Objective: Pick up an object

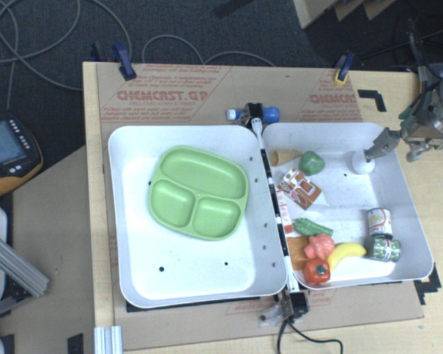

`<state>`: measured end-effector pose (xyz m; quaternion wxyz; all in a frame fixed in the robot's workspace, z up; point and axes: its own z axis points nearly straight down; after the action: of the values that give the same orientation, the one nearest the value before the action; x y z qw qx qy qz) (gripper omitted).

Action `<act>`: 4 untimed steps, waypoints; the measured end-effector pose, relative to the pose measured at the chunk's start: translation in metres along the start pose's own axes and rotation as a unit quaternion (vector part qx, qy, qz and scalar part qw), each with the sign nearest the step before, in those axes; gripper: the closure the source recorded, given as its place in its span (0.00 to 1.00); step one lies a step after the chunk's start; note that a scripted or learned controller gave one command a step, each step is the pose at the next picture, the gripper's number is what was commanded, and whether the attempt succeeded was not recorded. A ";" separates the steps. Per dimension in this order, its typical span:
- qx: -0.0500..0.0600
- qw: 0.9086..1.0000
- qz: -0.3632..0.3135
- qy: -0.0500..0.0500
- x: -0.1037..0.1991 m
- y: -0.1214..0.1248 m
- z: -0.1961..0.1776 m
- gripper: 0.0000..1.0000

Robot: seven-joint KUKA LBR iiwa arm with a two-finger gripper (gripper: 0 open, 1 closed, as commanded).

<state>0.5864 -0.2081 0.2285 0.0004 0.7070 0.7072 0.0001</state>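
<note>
My gripper (399,140) hangs over the far right rim of the right bin (410,198), just above a small white round object (363,165). The right bin holds several toy foods. There is a tan cone (284,155), a green round piece (311,162) and a red-and-white packet (301,189). Nearer the front lie a green pod (312,227), a pink fruit (320,245), a red tomato (317,273) and a yellow banana (347,254). Two small cans (379,221) (386,250) lie at the right side. Nothing shows in the gripper's grasp.
The left bin (133,234) holds a green divided plate (198,194). Blue clamps (123,61) (344,68) grip the cardboard-covered bench at the back. A blue-and-black clip (252,114) joins the bins at their far edge. Cables lie on the floor beyond.
</note>
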 end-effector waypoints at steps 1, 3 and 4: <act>0.000 1.000 0.000 0.000 0.094 -0.044 0.132 0.00; -0.003 1.000 -0.002 0.003 0.031 0.064 0.117 0.00; 0.001 1.000 -0.003 0.000 0.028 0.063 0.106 1.00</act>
<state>0.6492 -0.1804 0.1224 -0.0006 0.7051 0.7091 -0.0006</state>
